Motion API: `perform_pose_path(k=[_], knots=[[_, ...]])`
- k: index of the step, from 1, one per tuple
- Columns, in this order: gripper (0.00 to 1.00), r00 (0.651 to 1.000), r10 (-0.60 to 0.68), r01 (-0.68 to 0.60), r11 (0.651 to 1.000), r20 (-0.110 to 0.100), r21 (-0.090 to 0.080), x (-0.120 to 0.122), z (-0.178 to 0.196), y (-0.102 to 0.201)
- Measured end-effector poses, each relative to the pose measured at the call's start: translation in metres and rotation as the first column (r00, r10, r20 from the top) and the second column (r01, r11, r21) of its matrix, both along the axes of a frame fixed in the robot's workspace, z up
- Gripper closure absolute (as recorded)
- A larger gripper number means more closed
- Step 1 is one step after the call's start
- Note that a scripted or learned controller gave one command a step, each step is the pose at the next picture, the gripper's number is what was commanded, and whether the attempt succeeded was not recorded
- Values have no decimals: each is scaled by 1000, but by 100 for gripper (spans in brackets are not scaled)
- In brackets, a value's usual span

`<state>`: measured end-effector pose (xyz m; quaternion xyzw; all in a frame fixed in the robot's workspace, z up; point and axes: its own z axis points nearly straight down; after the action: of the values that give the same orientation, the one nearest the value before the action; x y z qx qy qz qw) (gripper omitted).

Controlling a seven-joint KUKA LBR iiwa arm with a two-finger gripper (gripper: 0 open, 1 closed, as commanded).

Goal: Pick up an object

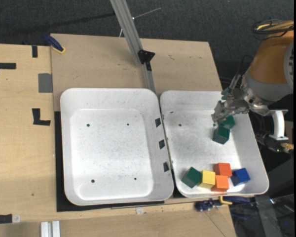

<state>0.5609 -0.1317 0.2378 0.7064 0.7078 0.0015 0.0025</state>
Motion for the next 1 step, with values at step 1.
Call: perform_pose_path(k=[1], knots=[[100,1000,-1,1,1000,-5,1,1,20,0]])
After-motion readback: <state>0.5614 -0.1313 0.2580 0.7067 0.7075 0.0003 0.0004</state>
